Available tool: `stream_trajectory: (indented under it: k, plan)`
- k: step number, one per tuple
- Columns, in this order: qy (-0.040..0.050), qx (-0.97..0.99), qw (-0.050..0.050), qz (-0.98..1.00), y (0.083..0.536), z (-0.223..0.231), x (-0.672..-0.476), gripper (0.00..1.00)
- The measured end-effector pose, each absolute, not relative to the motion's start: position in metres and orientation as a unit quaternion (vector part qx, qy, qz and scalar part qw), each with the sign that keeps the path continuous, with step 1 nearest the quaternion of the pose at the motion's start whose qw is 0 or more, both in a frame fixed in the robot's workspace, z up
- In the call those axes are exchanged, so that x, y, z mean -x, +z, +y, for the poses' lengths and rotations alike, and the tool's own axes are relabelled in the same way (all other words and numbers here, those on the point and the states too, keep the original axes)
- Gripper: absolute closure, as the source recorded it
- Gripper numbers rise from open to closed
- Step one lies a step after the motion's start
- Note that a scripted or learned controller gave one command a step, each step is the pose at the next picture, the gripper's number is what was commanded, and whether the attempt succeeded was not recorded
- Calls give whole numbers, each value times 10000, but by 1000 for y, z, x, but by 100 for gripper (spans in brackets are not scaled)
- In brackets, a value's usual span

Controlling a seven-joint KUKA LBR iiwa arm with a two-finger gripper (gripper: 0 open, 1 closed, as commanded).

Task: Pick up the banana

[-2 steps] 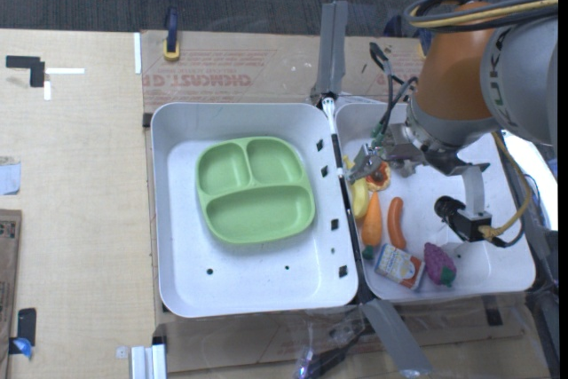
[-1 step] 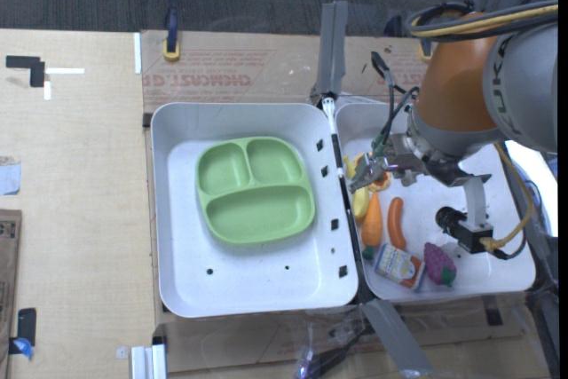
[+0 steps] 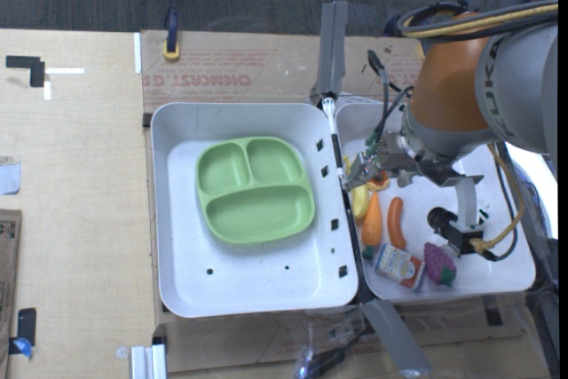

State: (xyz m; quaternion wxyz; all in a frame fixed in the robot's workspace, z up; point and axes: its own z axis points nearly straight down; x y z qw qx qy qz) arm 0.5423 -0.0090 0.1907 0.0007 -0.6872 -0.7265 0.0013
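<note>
So we're looking down at two white bins side by side on the bench. The left bin [image 3: 177, 217] has a green divided plate [image 3: 256, 189] sitting in it, three compartments, a bit toward the back half of the bin.

The right bin [image 3: 497, 280] is where the clutter is. The arm [image 3: 479, 84] reaches in from the right, big grey body with the orange band, and its gripper [image 3: 368, 169] is down low over the left side of that bin, right by the wall shared with the other bin. We honestly can't tell how the gripper is set, since the wrist and cables cover that spot.

The banana [image 3: 358, 201] is just under and beside the gripper, a yellow bit peeking out against the bin's left wall. Most of it is hidden, so we can't say whether anything is actually touching it.

Right next to the banana there's a carrot [image 3: 373, 226], orange, lying lengthwise, and just beside that a red chili-looking thing [image 3: 396, 225]. Closer to the front edge sits a small carton [image 3: 397, 265], tilted, and next to it a purple item [image 3: 440, 264] with a green end, maybe an eggplant or grapes, too small for us to call.

A black attachment with a yellow cable [image 3: 454, 231] hangs off the arm over the middle of the right bin.
</note>
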Motion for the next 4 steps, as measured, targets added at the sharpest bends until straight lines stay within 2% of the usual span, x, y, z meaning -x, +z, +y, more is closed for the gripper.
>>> stream_trajectory:
  k: [1, 2, 3, 4]
  plan:
    - [16, 6951, 4, -7189, 190, -14, -558, 0]
    - [19, 6862, 7, -7274, 191, -5, -554, 0]
    - [14, 7189, 0, -6951, 222, -12, -536, 0]
    - [18, 7059, 10, -7083, 190, -34, -517, 0]
